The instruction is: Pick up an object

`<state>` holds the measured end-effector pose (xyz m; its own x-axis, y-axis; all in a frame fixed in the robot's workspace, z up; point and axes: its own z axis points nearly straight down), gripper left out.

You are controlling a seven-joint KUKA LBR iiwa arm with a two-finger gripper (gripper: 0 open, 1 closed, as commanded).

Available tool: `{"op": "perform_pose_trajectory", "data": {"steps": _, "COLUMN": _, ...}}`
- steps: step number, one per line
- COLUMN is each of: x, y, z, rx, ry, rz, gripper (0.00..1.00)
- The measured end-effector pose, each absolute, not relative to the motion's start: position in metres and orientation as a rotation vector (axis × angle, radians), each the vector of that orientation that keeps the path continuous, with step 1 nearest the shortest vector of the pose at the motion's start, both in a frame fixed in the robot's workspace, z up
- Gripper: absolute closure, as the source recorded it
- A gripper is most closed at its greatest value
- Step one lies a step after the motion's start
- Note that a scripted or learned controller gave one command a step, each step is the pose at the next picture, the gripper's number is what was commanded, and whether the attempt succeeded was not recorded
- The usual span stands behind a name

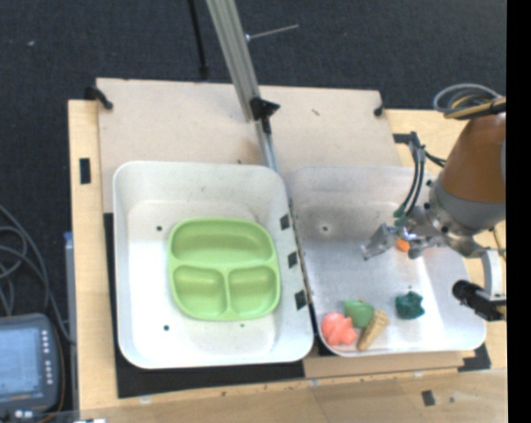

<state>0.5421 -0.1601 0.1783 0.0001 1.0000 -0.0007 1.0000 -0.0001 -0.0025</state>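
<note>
Where the grey arm point(472, 170) comes in from the right, hanging over the right bin point(335, 192) on the counter point(84, 236). Jaws pointing left, over the middle of that bin, above bare white floor. Too small and blurry to tell whether open or shut, or whether holding a thing. Small orange bit point(404, 245) right beside the jaws; cannot tell what it is.

Four little toys down at the near side of the right bin, all apart from the jaws. Pink toy point(338, 329) in the near left corner. Light green toy point(360, 312) just beside it, a bit farther back. Tan cone point(373, 330) lying tilted, touching the light green toy, close to the pink one. Dark green toy point(410, 305) off to the right, on its own, nearest to the arm.

Left bin point(142, 201) right next to the right bin. Inside it, a green tray point(223, 268) with three parts, lying flat in the middle.
</note>
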Motion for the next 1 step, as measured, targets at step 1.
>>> {"op": "perform_pose_trajectory", "data": {"steps": 1, "x": 0.5441, "y": -0.1606, "z": 0.1154, "rx": -2.22, "ry": -2.219, "rz": 0.005, "gripper": 0.0}}
